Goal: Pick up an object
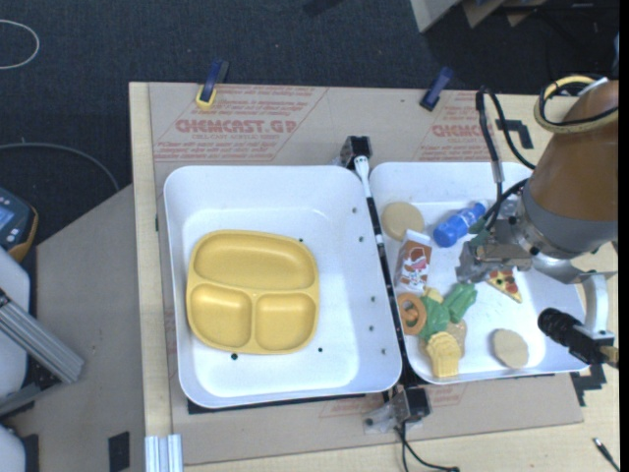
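Approach step, by the look of it: gripper (488,261) low in the right bin (550,177), near the worktop's right edge. Fingers' spread impossible to tell. Nothing seen held. Likeliest target: pizza slice (506,283), flat, small, triangular, just beside the gripper. Next: centre over it, descend, close.

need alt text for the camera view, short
The arm's end effector hangs over the right bin, among toy food: a blue bottle, a pizza slice, a green toy. The left bin holds a yellow divided tray.
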Tool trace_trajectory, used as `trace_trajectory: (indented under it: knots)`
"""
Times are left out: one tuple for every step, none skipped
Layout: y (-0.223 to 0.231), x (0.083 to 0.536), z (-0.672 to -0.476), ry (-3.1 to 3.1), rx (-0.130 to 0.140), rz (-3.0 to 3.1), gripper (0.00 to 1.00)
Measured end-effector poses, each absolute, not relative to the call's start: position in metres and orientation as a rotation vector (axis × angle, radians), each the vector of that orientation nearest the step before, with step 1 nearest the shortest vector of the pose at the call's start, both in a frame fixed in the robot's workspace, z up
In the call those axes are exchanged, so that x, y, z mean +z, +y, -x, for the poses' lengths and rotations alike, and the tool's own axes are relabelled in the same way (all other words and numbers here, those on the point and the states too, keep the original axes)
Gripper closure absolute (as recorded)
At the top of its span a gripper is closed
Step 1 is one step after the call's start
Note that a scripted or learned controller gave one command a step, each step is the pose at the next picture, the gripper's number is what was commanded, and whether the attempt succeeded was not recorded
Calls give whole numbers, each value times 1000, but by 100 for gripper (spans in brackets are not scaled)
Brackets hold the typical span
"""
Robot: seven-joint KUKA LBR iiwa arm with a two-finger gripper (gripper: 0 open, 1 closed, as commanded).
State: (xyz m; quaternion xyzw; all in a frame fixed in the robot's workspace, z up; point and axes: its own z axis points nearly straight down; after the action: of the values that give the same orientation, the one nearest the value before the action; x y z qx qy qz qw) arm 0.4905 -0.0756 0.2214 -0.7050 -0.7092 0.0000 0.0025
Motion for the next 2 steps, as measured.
trace_trajectory:
  knots:
    - [-64,235,-501,-2226,-3,2220,100]
    - [-68,215,-498,-2218,4,2220,100]
